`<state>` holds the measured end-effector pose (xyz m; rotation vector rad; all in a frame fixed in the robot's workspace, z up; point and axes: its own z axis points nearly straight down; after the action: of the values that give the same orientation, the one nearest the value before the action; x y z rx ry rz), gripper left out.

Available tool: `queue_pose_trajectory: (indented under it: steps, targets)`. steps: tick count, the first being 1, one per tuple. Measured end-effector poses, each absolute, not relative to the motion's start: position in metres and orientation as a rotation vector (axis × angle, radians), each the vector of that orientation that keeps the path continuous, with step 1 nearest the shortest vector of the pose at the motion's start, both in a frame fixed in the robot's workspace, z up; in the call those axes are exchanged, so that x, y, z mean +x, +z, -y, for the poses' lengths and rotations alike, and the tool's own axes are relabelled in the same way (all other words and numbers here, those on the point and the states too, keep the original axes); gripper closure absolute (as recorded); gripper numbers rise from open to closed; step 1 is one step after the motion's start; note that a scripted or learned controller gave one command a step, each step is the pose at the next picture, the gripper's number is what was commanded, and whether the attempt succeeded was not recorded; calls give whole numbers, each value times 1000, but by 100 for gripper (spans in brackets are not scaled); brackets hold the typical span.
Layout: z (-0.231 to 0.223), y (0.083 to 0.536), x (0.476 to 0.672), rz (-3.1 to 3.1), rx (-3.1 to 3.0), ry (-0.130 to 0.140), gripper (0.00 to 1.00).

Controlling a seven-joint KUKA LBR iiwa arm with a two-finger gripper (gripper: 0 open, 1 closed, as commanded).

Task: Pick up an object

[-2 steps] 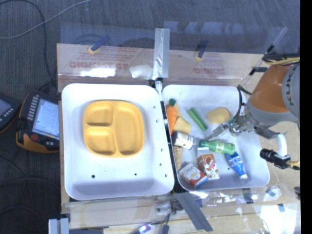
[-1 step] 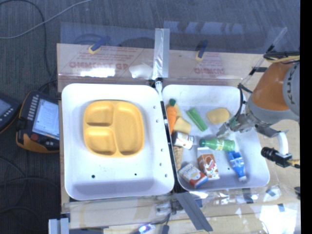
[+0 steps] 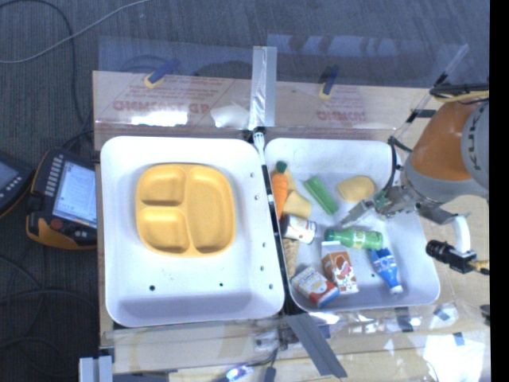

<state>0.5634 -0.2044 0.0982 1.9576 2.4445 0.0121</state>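
Gripper (image 3: 367,208) positioned over right bin (image 3: 413,289), above green bottle (image 3: 355,238). Finger state: cannot tell. Nothing visibly held.

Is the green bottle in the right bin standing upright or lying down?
Lying down. The green bottle rests on its side on the floor of the right bin, its length running left-right.

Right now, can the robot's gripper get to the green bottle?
Probably yes. The gripper hangs just above the green bottle in the right bin, and nothing lies on top of the bottle.
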Motion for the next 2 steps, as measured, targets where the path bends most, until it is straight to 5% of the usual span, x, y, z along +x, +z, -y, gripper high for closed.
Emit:
queue_pose_trajectory:
  steps: [1, 2]
  targets:
    - [154, 91, 492, -2278, 2133, 13, 0]
    - [190, 91, 491, -2527, 1842, 15, 0]
